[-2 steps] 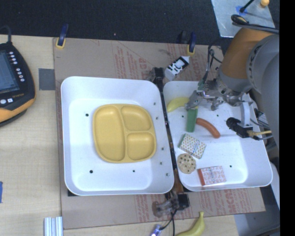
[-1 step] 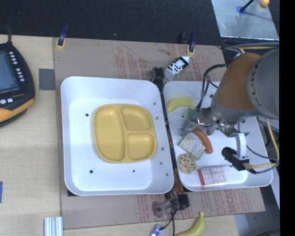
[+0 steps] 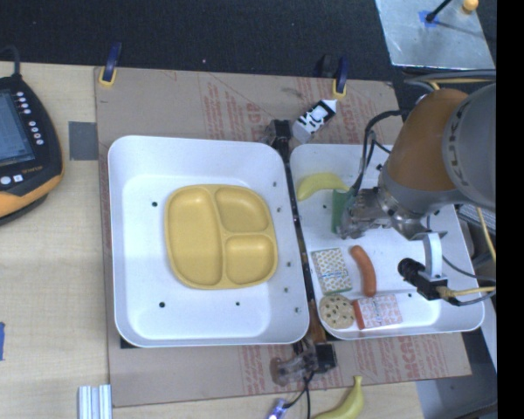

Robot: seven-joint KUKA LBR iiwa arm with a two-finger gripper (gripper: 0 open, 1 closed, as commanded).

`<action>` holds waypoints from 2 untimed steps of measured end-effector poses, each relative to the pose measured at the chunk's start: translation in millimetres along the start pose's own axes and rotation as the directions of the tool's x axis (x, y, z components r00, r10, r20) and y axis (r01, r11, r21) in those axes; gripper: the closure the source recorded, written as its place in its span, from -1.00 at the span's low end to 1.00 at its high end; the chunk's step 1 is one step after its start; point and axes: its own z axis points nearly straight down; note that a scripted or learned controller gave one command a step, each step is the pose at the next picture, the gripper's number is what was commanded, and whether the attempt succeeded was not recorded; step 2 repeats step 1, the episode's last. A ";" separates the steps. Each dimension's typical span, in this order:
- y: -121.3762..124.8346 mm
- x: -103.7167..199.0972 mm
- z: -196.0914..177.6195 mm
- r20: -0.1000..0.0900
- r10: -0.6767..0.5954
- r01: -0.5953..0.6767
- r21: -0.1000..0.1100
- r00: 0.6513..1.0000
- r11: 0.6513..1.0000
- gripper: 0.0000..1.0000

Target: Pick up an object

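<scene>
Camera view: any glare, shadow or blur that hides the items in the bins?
Camera view: even light, overall soft focus; the left bin glares mildly along its white wall; the arm shades the right bin near the green item; the hot dog and waffle stay readable.

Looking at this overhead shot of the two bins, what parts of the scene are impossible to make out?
- Claw: the arm's own wrist covers it in the camera view, so its state is unreadable.
- Green object in the right bin: partly behind the claw; identity unclear.
- Yellow banana-like toy: partly covered by the arm's cables.
- Print on the flat cards: too small to read.
- Second banana outside the bins: cut off by the bottom edge.
</scene>
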 end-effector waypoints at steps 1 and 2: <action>0.0 0.1 0.0 0.000 0.000 0.000 0.000 1.000 1.000 -1.00; 0.0 0.1 0.0 0.000 0.000 0.000 0.000 1.000 1.000 -1.00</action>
